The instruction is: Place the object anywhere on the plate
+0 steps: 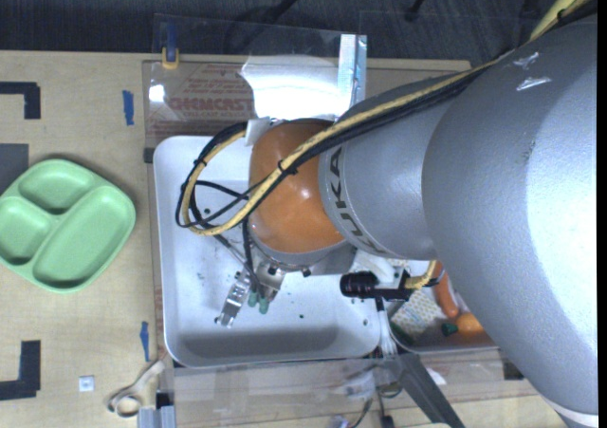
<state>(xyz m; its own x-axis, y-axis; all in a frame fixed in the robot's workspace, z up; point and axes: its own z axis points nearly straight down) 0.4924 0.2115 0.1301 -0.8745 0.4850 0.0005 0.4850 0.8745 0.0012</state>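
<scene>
A light green plate (62,224) with three compartments lies on the wooden bench left of the bins, with nothing on it. My gripper (244,302) hangs low over the floor of the left white bin (180,322), well to the right of the plate. It is open: a metal finger (230,304) and a green-tipped finger (258,299) stand apart with bare bin floor between them. In the right bin, an orange object (448,301) and a pale speckled item (414,318) peek out from under the arm.
The grey arm with its orange band (294,198) covers most of the right bin and the back of the left one. Yellow and black cables (204,198) loop over the left bin. A clear panel (256,84) stands behind the bins.
</scene>
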